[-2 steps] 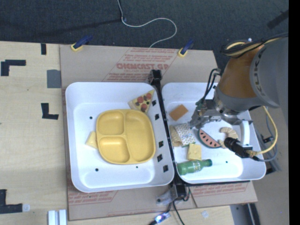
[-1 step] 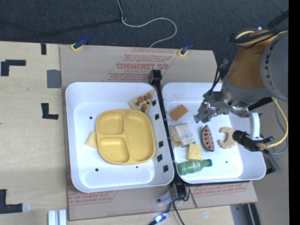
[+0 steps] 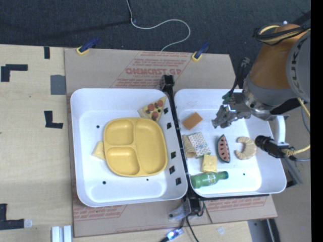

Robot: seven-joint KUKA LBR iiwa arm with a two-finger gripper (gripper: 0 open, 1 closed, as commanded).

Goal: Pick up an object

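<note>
The grey two-finger gripper [image 3: 222, 121] hangs over the right white plastic bin [image 3: 272, 183]. I cannot tell how it is set, and nothing shows in its grip.

Toy food lies spread out below it, so each piece can be picked alone. The red watermelon slice [image 3: 223, 148] lies near the gripper, and the tan curved croissant [image 3: 246, 147] is just beside that. The orange square cracker [image 3: 192, 120] lies to the gripper's side.

The left white plastic bin [image 3: 83, 185] holds a yellow plastic plate with three parts [image 3: 135, 146]. I think the watermelon slice is the easiest one to reach.
</note>
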